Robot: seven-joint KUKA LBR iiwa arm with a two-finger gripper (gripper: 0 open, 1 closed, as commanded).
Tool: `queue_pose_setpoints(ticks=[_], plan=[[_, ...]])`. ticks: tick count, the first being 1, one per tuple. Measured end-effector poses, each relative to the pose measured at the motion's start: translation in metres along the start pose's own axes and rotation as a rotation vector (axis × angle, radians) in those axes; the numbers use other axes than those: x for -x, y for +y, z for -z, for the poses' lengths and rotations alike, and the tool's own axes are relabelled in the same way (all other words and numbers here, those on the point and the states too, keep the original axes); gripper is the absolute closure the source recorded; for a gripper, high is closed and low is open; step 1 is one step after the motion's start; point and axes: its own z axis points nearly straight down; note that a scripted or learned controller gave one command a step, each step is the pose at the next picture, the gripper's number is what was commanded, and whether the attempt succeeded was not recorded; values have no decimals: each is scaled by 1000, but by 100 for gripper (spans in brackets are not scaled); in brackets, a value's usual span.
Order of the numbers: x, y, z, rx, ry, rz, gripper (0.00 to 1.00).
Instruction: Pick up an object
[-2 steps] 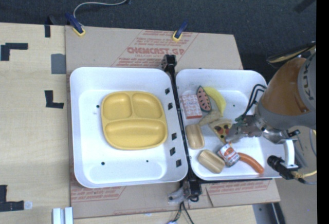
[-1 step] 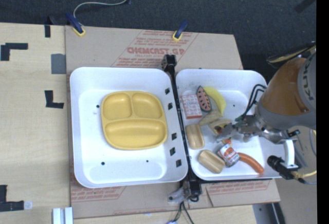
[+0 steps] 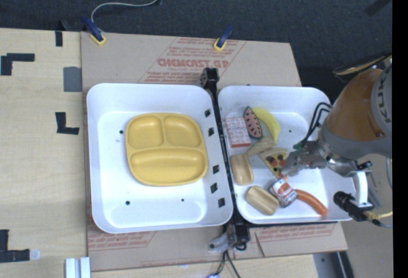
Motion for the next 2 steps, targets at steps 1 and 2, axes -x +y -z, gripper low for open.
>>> queue_pose_setpoints(ticks=[1, 2], plan=[[0, 0, 0, 0, 0, 0, 0], [-1, 0, 9, -1, 1, 1, 100]])
